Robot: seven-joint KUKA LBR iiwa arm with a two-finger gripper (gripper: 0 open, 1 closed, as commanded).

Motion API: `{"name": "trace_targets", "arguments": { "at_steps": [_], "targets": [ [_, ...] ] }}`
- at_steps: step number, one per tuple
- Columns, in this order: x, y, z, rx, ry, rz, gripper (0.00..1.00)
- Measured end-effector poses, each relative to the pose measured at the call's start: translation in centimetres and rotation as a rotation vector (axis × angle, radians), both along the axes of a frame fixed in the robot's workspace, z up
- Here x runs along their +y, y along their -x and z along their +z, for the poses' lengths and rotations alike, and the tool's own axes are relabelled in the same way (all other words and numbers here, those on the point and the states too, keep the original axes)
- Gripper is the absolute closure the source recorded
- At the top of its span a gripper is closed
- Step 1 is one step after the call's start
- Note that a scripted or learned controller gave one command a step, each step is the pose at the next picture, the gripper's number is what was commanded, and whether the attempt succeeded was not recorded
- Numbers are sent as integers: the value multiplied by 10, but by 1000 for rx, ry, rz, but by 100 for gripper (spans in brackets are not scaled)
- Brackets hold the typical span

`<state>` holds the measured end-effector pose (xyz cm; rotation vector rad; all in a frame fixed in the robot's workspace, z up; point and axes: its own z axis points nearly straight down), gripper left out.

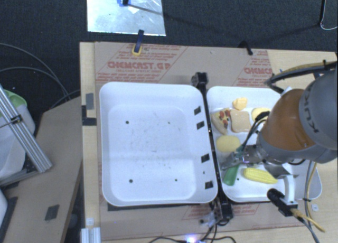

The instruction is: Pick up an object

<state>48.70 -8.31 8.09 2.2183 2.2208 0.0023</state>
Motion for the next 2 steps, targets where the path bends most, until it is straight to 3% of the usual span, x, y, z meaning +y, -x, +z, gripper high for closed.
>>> {"name": "trace_targets", "arguments": {
  "at_steps": [1, 2],
  "targets": [
    [-1, -1, 15, -2, 0, 0, 100],
    [63, -54, 109, -11, -3, 12, 100]
  ]
}}
